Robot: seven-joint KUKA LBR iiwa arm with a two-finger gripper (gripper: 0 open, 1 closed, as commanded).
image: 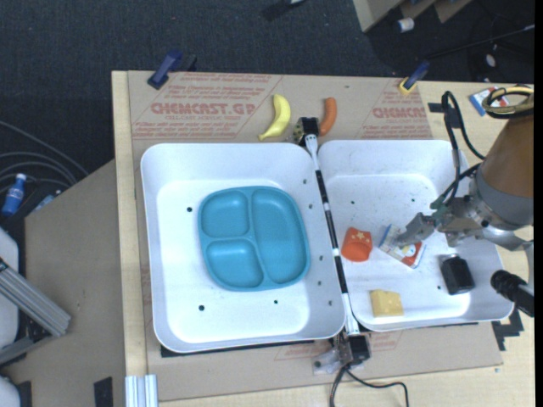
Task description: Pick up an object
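The right bin (382, 164) holds three things. An orange-red toy (356, 245) lies near its left wall. A yellow block (386, 303) rests by the front rim. A small white packet with red and blue print (405, 249) lies at the middle. My gripper (417, 228) reaches in from the right and hangs low, right over the packet's upper edge. Whether it touches the packet I cannot tell. The grey arm with its orange band (513, 164) rises at the right edge.
In the left bin (170, 185) lies a blue divided plate (253, 236). A toy banana (276, 117) and a toy carrot (327, 115) lie on the cardboard behind the bins. A black divider (327, 219) runs between the two bins.
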